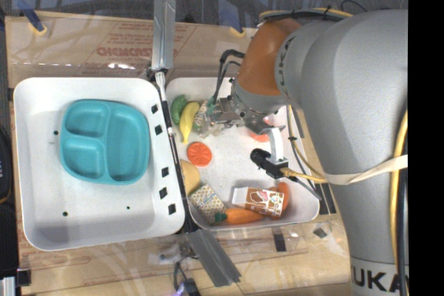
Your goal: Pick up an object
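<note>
My claw (208,116) hangs low in the right bin (305,215), mid-frame, just beside the yellow banana (188,120); whether it is apart or together, I cannot tell.

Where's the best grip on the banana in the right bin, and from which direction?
Grip the banana across its narrow middle, coming straight down from above. It lies flat and runs lengthwise up the bin, so fingers should close across its short width. Mind the green item touching its left side and the gripper close on its right.
</note>
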You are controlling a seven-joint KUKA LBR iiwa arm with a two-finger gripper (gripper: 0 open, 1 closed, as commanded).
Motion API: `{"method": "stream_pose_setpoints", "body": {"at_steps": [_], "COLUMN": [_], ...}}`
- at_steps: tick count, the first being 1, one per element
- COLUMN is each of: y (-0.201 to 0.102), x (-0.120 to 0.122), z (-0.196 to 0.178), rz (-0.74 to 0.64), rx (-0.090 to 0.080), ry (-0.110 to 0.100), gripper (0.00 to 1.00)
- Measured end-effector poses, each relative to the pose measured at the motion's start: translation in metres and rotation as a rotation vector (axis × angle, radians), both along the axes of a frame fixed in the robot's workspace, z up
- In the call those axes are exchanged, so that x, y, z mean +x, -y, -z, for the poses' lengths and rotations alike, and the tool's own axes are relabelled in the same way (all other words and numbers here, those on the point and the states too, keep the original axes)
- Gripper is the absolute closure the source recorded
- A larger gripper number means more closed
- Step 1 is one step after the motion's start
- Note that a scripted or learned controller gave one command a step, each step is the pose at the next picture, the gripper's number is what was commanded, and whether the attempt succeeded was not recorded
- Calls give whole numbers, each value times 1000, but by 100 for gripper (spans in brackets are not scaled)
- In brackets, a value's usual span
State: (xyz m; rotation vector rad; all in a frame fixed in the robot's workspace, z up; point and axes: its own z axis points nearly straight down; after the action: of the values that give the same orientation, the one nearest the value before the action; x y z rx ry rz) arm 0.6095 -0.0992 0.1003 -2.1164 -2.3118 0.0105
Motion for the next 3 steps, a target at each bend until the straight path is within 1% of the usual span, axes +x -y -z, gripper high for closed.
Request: {"method": "stream_pose_setpoints", "body": {"at_steps": [1,2,3], "y": [-49,-49,-6], "x": [-22,-23,5], "z": [-126,-125,-43], "rz": [53,54,-97], "rx": [0,0,1], "ry": [10,7,4], "gripper": [100,0,0]}}
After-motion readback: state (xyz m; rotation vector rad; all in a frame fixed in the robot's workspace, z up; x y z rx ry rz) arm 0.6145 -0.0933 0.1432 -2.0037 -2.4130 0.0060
